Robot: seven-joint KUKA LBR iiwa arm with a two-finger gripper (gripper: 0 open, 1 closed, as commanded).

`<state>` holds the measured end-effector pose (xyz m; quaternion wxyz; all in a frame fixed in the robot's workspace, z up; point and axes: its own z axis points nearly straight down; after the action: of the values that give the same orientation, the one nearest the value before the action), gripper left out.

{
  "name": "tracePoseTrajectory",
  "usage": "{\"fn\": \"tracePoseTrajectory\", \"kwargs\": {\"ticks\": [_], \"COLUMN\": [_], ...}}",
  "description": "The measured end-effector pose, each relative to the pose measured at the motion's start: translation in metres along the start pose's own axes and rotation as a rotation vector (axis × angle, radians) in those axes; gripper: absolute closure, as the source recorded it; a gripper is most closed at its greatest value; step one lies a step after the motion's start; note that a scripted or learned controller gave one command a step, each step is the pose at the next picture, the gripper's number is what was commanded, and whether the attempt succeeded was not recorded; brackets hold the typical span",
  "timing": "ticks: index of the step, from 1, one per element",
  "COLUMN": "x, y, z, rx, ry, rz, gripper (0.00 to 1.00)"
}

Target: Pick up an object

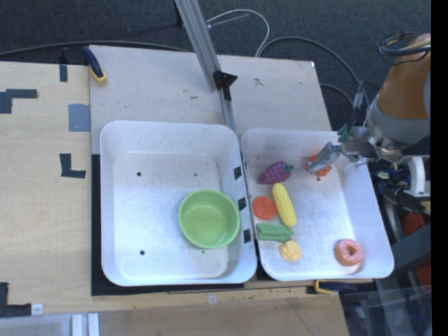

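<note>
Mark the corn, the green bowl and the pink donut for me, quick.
corn (283, 204), camera view, middle of the yellow cob
green bowl (208, 219), camera view, inner floor of the bowl
pink donut (348, 253), camera view, on the frosted ring beside the hole

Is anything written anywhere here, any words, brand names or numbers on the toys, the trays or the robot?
None: no readable text in this view.
The green bowl, corn, pink doughnut and white bins are plain.
The grey tape marks on the bench are bare shapes.

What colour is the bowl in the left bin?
Light green, seen clearly in the camera view: the bowl sits in the left bin.
</note>
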<state>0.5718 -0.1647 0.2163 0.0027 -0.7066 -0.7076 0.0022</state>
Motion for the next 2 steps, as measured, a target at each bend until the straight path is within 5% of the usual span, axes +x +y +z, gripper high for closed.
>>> {"fn": "tracePoseTrajectory", "kwargs": {"ticks": [2], "x": [-0.001], "y": [-0.007], "z": [0.102], "rx": [0.0], "ry": [0.0], "rz": [0.0], "gripper": [0.0]}}
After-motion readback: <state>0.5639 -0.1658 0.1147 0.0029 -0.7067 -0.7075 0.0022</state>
